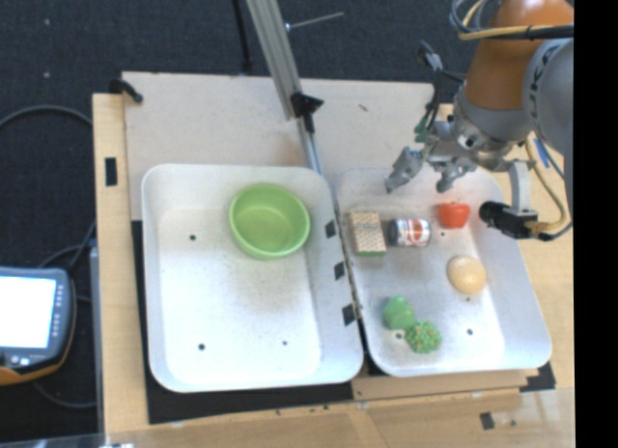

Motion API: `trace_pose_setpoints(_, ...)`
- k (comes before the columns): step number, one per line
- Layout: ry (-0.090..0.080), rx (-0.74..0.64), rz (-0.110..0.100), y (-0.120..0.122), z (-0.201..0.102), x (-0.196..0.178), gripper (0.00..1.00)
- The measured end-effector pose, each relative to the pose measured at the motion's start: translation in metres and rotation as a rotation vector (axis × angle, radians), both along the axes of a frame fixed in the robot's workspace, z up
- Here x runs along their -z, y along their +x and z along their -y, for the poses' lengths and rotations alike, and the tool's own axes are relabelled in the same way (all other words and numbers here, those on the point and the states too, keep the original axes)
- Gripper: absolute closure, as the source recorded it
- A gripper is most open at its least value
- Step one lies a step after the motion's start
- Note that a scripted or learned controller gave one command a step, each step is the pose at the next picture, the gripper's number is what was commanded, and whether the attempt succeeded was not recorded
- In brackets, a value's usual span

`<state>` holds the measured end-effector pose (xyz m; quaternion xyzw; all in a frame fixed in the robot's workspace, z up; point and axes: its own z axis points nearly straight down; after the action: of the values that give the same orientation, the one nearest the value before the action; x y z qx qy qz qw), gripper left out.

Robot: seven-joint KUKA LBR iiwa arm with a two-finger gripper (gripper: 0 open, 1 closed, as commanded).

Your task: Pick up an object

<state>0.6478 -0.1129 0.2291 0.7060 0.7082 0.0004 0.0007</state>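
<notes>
Upper right of frame, the claw (426, 173) hangs spread open and empty above the right bin (517, 325). A small can (409, 233) lies just below; being round, it could roll away.

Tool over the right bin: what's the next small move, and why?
Probably a short move down and toward the near edge. The tool hangs open with nothing between its fingers, above the far end of the right bin. The closest things lie just nearer: the small can on its side and the red object. The can sits almost under the fingers, so I'd line up on it.
</notes>
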Motion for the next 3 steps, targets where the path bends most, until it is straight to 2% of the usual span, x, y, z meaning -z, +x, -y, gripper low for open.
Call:
trace_pose_setpoints(1,0.000,0.000,0.000,0.000,0.000,0.000,0.00)
trace_pose_setpoints(3,-0.003,0.005,-0.005,0.006,0.017,0.112,0.00)
